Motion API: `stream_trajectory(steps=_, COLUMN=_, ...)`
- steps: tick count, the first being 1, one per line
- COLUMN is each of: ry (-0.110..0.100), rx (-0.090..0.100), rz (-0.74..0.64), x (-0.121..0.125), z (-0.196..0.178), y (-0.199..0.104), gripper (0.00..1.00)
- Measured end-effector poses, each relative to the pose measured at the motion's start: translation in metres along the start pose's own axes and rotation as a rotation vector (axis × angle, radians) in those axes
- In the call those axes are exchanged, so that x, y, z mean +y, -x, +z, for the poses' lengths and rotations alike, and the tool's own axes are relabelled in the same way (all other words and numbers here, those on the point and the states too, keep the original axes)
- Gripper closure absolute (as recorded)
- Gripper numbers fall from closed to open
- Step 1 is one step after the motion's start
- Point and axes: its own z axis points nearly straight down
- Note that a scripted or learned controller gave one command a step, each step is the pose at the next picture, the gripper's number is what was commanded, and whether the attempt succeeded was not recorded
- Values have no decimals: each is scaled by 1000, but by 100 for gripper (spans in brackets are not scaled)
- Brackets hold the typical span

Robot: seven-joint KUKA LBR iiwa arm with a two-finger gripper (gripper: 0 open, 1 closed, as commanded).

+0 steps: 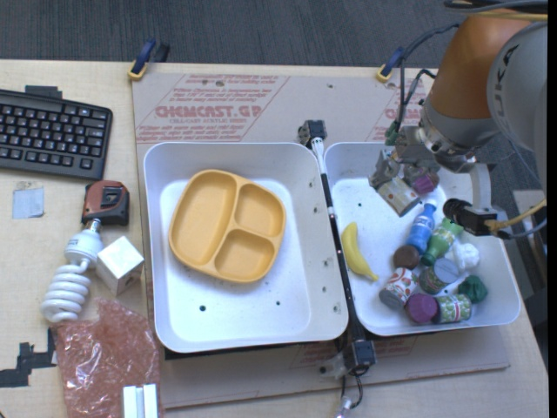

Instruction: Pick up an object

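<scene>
My gripper (399, 186) hangs over the upper part of the right bin (365, 320), under the grey wrist with the orange band. A small purple thing (426, 182) shows right beside it; whether it is held is unclear. Below lie a yellow banana (357, 251) near the bin's left wall, a blue bottle (421, 226), a green bottle (442, 239), a brown round piece (406, 257), a purple cap (422, 307) and several other small items heaped at the lower right. A yellow divided plate (228, 225) lies in the left bin (261, 320).
Both bins sit on a cardboard sheet (218, 103). Left of them the bench holds a black keyboard (52, 133), a tape measure (106, 203), a spiral light bulb (71, 277), a white cube (120, 263) and a pink bag (104, 355).
</scene>
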Motion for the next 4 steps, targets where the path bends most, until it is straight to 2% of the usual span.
stream_trajectory(steps=1, ry=0, rx=-1, rz=0, x=48, z=-8, y=-33, gripper=100)
stream_trajectory(steps=2, ry=-1, rx=-1, rz=0, x=48, z=-4, y=-65, gripper=100)
stream_trajectory(steps=3, ry=0, rx=0, rz=1, x=48, z=-33, y=-148, gripper=100)
stream_trajectory(steps=4, ry=-1, rx=-1, rz=0, x=48, z=-23, y=-182, gripper=100)
